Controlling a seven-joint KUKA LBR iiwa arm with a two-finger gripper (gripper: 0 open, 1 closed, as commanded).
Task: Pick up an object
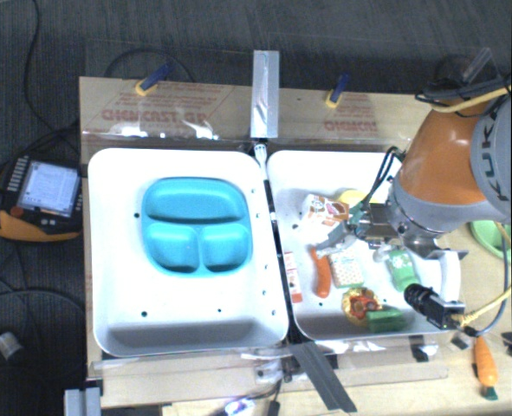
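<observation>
You're looking at the gripper [340,232] hovering low in the right bin [283,199], fingers apart around nothing, with the hot dog [322,275] and other objects lying unpicked just near-left.

Two shallow white plastic bins: left bin [108,319], right bin [283,176]. One turquoise three-compartment plastic tray [197,224] in the left bin. In the right bin, loose items, count approximate since they overlap: one orange sausage-shaped toy [323,275], one white speckled card-like packet [346,271], one green bottle-shaped item [401,269], one gold-and-red round wrapped item [360,303], one flat green block [385,320], one yellow rounded piece [349,198], one white-and-orange printed packet [319,206]. Two blue-and-yellow clamps [153,79] on the cardboard backing. One handheld screen device [43,193] on the floor.
</observation>
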